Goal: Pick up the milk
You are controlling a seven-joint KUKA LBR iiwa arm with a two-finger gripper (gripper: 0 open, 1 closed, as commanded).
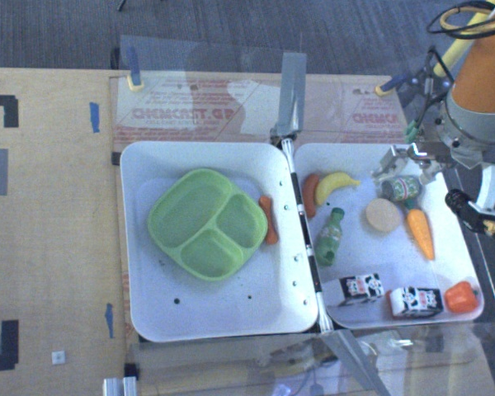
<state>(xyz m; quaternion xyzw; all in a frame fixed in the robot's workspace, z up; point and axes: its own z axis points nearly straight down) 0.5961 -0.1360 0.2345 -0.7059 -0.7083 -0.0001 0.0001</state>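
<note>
We saw dark grey carpet [231, 15] beyond a pale wooden bench [49, 221] marked with black tape corners [4, 110] and blue tape strips [94, 116], printed cardboard [190, 110] lying flat under a clear sheet.

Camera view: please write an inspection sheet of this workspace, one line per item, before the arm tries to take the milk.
Surface: two white bins, left bin and right bin, side by side on a wooden bench.
Job's things: two cow-print milk cartons, one beside the other, near the right bin's front edge.
Clutter: green divided plate in the left bin; banana, green bottle, carrot, can, round beige piece in the right.
Grippers: claw over the right bin's back, above the can, far from the milk.
Cables: yellow cable at the arm.
Surroundings: grey carpet.
</note>
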